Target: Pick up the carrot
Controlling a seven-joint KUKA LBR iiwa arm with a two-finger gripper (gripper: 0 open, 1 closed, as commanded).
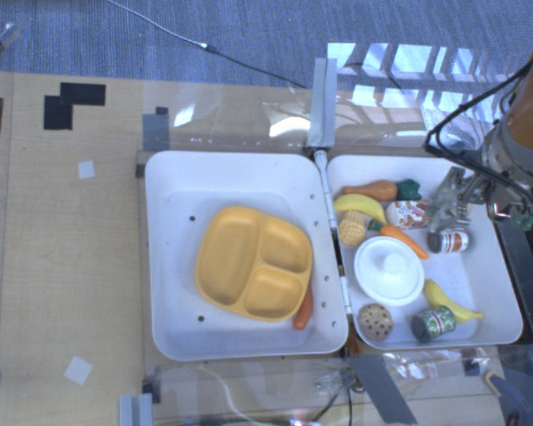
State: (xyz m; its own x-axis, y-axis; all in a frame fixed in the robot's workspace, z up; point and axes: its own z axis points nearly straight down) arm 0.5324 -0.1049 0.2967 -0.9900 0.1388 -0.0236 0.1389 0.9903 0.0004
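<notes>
At the near edge of the right bin (506,327) lie a speckled round cookie (374,321) and a green tin (435,321). A small banana (450,301) rests just behind the tin. A white round lidded bowl (389,269) sits in the middle of this bin.

The carrot (405,241) is taken to be the slim orange taper touching the bowl's far rim. It lies flat, with its thin tip pointing right toward a small can (450,240). A stubbier orange vegetable with a dark green top (378,191) lies at the bin's far side and could be mistaken for it. A larger banana (360,206), a corn cob (352,229) and a printed cup (409,214) crowd between the two.

The grey arm enters from the right. Its end effector (447,209) hangs above the can, just right of the carrot. Whether it is spread or pressed together cannot be told.

The carrot looks like a light, stiff plastic toy with a smooth, likely slippery skin. A grasp across its thicker middle seems safest, since the narrow tip could squirt free.

The left bin (173,327) holds a yellow divided plate (253,263) and a small orange-red piece (303,310) beside it.
</notes>
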